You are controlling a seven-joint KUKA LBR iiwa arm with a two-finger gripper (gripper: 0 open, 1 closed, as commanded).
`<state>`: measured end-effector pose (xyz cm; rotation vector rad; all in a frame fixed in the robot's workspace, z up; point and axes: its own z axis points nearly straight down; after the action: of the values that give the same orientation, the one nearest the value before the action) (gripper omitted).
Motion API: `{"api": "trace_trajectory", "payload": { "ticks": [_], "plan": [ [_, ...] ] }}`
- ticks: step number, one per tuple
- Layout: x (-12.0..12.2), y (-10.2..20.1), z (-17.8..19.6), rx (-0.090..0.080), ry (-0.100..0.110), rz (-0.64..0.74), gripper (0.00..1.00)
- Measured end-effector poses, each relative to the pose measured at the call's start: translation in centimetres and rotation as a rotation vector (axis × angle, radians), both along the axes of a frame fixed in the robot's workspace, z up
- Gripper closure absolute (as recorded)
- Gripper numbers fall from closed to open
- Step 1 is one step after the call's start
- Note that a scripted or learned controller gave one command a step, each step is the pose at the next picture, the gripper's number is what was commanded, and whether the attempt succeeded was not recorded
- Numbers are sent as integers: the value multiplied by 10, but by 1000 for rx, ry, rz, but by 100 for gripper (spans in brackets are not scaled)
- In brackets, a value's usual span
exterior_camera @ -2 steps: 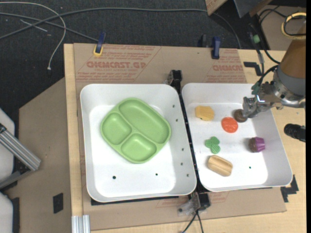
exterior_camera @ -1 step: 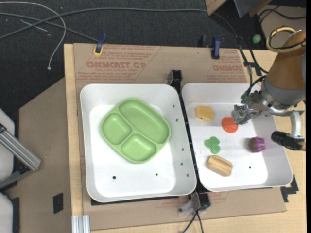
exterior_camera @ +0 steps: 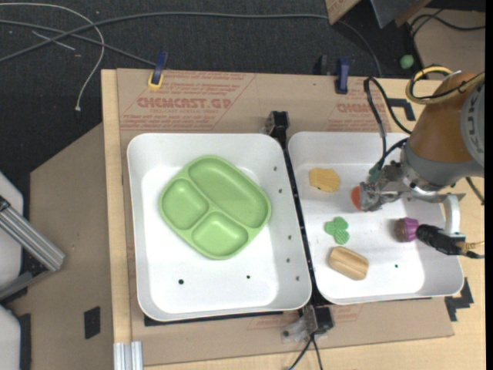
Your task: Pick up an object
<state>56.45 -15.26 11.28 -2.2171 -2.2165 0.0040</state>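
My gripper (exterior_camera: 370,196) is low over the right bin (exterior_camera: 385,287), near its middle. A small red object (exterior_camera: 357,197) lies right at the gripper's left side, partly hidden by it. I cannot tell whether it touches the gripper. Other items in this bin are a yellow piece (exterior_camera: 324,179) at upper left, a little green piece (exterior_camera: 337,229) below it, a tan loaf-shaped piece (exterior_camera: 348,263) near the front, and a purple object (exterior_camera: 406,229) to the lower right of the gripper.
The left bin (exterior_camera: 154,284) holds a green divided plate (exterior_camera: 216,206). The arm's grey and orange body (exterior_camera: 443,137) covers the right bin's upper right part. Cables run over the bench behind the bins.
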Motion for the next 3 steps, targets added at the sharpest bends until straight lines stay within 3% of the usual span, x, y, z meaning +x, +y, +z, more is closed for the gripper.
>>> {"api": "trace_trajectory", "payload": {
  "ticks": [1,3],
  "plan": [
    [2,-1,14,-2,-7,0,100],
    [-6,4,111,-4,-12,1,100]
  ]
}}
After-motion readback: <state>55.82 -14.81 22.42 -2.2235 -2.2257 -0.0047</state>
